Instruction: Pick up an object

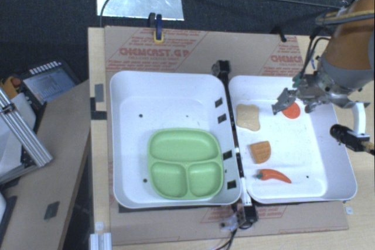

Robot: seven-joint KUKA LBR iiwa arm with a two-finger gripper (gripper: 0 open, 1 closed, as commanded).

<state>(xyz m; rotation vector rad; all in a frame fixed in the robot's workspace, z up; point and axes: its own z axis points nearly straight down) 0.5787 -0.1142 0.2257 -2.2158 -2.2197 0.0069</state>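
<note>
The right bin [328, 184] holds several small food toys. A red round piece [292, 112] lies near its back, partly covered by my gripper [285, 103], which hangs right over it at the end of the arm coming in from the right. A pale beige slice [248, 117] lies to the left of the gripper. An orange chunk [260, 151] sits nearer the front, and a red chili pepper [273, 175] lies in front of that.
The left bin [135, 102] holds a green divided plate [184, 162] at its front. A black clamp bar [228, 126] runs between the two bins. A black cable part [345, 136] hangs over the right bin's right rim.
</note>
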